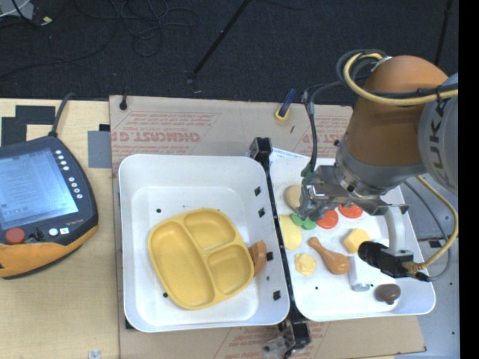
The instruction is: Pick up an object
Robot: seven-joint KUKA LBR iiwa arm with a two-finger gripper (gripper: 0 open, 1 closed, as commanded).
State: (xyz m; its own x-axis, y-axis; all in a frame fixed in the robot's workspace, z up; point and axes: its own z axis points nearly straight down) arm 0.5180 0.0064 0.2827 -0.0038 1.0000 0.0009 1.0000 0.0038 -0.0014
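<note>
The hand (307,204) hangs low over the right shallow white bin (419,299), above a small green piece (303,220) near that bin's left wall; whether it is released or clenched cannot be told; a tan plastic drumstick (329,254) lies near the bin's middle; a yellow divided plastic plate (200,265) lies left of that bin.

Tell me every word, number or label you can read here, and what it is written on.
"CHEMCUZT" or similar, red print seen upside down on the brown cardboard sheet behind the bins: letters are blurred, so this reading is unsure.
Fainter red print at the cardboard's front edge: unreadable.
Text on the screen of the grey and orange handheld control tablet: too small to read.
</note>
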